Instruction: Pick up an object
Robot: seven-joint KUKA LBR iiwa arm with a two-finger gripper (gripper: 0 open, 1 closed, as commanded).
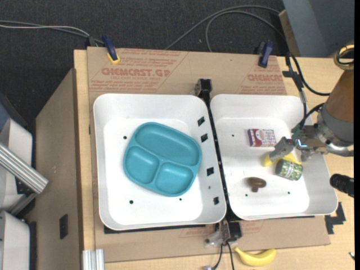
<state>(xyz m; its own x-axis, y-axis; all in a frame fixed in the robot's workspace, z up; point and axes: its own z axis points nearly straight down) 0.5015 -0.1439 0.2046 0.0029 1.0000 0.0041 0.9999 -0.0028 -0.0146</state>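
A robot gripper [287,149] hangs low over the right bin [236,204], its jaws spread and holding nothing, just above a green-and-yellow can [289,169] and a small yellow item [268,161]. A maroon box [261,137] and a brown lump [256,183] lie nearby. A teal divided plate [162,158] sits in the left bin [109,207].

Count, camera view. Shallow white bins: two, side by side on the desk, left bin [107,167] and right bin [315,201].

Left bin: one teal plastic divided plate [162,158], three compartments.

Right bin: four items. One small maroon-and-white carton [261,137]; one green-and-yellow labelled can [288,169]; one small yellow piece [268,161] just beside the can; one small brown rounded object [256,183].

Desk front edge: one yellow banana [256,256].

Clamps at the desk's back edge: two, one yellow-handled clamp [110,50] and one blue clamp [264,53].
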